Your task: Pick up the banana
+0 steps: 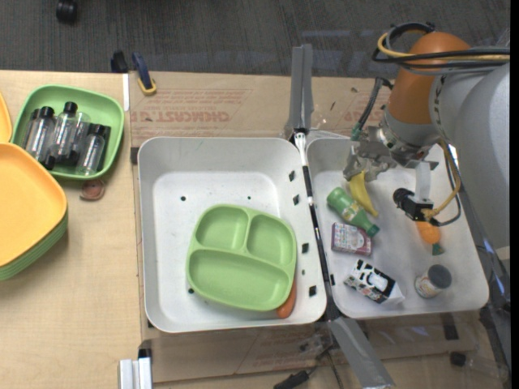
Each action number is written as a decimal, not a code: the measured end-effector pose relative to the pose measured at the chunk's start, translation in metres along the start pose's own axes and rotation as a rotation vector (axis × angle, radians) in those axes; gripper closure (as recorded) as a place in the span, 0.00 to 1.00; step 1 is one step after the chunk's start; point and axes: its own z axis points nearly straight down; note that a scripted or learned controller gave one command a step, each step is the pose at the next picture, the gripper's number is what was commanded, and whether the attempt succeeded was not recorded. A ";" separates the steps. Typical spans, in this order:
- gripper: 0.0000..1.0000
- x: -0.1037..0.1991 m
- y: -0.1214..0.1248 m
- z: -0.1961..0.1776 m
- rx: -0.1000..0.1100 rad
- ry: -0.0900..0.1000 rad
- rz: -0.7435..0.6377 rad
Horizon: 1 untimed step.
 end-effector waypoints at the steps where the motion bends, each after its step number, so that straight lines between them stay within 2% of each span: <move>1: 1.00 -0.026 -0.059 -0.111 -0.003 0.002 0.016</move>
